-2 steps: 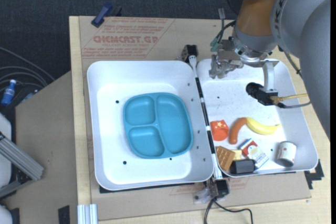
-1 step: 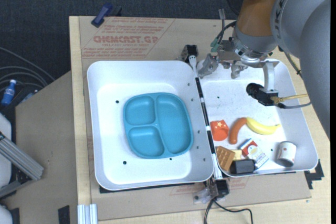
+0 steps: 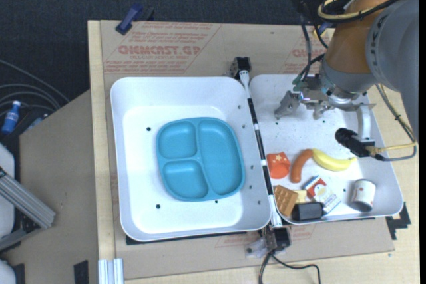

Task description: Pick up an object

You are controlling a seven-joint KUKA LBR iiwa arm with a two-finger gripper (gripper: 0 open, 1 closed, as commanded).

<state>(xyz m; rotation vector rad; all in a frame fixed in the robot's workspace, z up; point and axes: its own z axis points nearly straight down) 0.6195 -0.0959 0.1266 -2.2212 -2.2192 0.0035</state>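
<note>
My gripper [image 3: 303, 106] hangs over the far part of the right bin [image 3: 283, 86], under the grey and orange arm. Its fingers [image 3: 287, 105] stand open, with bare white bin floor between them and nothing held. Nearer the front of that bin lie an orange cube [image 3: 278, 165], a brown sausage [image 3: 301, 163] and a yellow banana [image 3: 335, 160]. Behind them, at the front edge, are a tan cracker [image 3: 285, 197], a red and white packet [image 3: 319, 189], a small black block [image 3: 307, 211] and a white cup [image 3: 363, 193]. All of these sit apart from the gripper, below it in the view.
The left bin [image 3: 126, 110] holds a blue divided plate [image 3: 200, 157]. A black clip [image 3: 241, 66] sits at the far end of the ridge between the bins. A black fitting with a yellow cable [image 3: 351, 140] hangs off the arm above the banana.
</note>
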